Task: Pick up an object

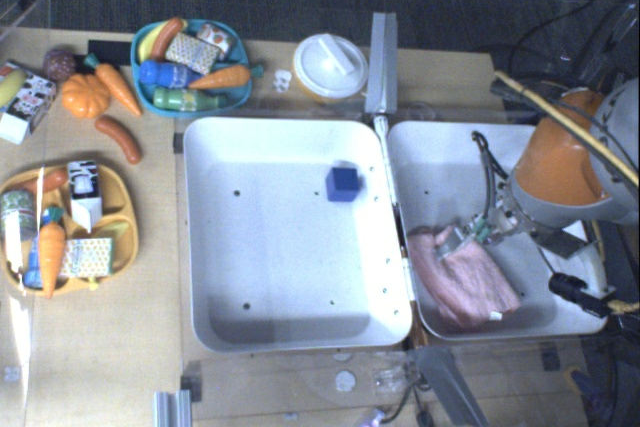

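Note:
A pink cloth [462, 279] lies crumpled in the right bin [440, 155], toward its front left. My gripper [464, 237] hangs low over the cloth's upper edge, at or just above the fabric. The arm's grey wrist and orange band [562, 167] come in from the right above it. A small blue cube [343, 183] rests in the left bin [250, 315], near its back right corner.
On the bench to the left stand a blue bowl [190, 65] and a yellow tray [70, 227], both full of toy food. A white lidded container [330, 65] sits behind the bins. A metal divider [380, 65] runs between them. Cables hang at the right.

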